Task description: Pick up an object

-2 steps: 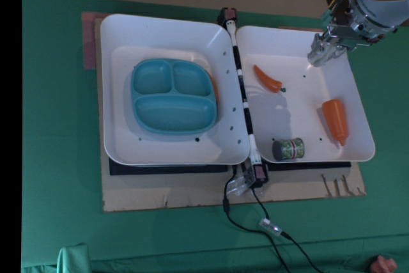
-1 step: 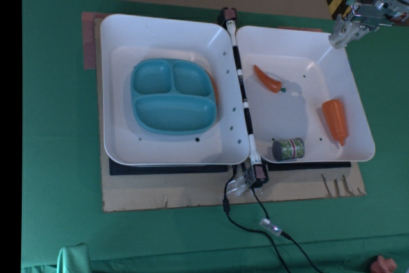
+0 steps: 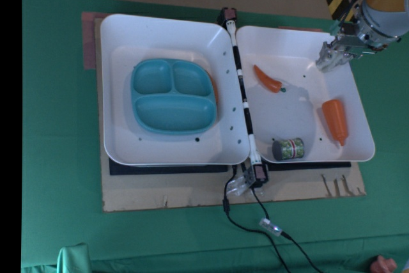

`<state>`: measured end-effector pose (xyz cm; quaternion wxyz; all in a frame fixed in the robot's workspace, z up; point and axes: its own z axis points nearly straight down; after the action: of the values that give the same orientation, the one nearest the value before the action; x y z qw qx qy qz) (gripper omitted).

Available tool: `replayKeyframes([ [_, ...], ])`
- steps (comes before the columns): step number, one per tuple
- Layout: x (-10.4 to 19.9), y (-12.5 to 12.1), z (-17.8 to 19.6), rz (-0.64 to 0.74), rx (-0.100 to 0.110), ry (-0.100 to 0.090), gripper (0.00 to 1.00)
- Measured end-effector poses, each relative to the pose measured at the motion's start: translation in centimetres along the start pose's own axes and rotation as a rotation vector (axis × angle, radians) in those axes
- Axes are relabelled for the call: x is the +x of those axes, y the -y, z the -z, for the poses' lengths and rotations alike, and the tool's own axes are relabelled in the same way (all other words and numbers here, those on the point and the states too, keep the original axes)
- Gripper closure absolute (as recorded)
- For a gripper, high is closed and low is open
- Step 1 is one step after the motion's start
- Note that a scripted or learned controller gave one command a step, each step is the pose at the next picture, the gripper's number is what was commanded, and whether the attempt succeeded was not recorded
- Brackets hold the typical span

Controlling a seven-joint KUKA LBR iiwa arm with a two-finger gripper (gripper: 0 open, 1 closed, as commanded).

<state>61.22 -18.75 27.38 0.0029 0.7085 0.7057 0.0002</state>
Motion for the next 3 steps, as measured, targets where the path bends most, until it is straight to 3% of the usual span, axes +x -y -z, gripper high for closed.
replayKeyframes([
  [1, 0.0, 6.7, -0.4, -0.001, 0.001, -0.001, 1.00],
  [3, 0.0, -4.4, -5.3, 0.001, -0.002, 0.001, 1.00],
])
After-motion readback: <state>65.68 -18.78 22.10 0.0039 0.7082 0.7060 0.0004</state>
